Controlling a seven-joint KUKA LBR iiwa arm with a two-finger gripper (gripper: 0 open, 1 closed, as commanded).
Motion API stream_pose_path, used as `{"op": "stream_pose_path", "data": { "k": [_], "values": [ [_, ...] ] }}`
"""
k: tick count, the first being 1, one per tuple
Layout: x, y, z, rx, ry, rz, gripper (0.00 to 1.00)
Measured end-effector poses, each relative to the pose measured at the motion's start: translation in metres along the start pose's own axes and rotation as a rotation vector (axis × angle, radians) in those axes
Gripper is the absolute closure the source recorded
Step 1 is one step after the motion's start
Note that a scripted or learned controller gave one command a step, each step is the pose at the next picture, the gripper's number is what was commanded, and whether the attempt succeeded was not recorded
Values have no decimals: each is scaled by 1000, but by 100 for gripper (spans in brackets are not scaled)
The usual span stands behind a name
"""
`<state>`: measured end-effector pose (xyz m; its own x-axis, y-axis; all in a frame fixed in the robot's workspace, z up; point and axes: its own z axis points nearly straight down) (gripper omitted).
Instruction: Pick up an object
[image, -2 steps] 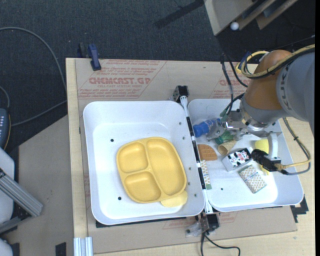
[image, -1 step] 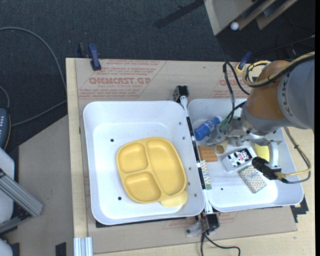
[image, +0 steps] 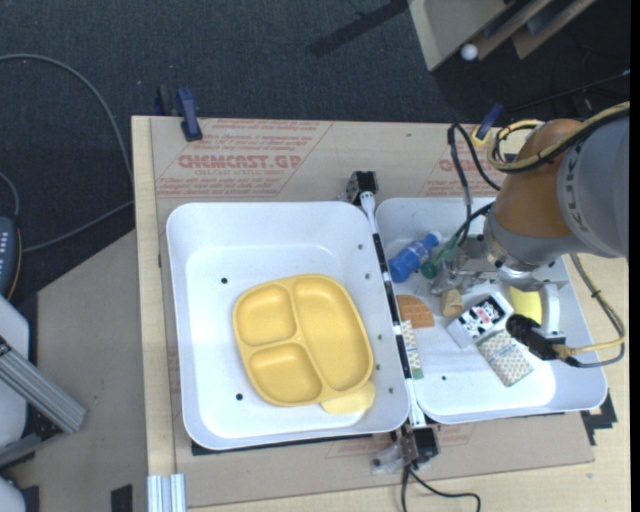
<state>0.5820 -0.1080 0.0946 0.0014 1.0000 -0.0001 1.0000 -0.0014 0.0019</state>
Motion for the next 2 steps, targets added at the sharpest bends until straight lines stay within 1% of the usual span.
{"op": "stream_pose_path", "data": {
  "k": [1,2],
  "values": [
    [-19,-78,10,4,1,0,100],
    [27,-27,-91,0,0,-3,100]
  ]
}}
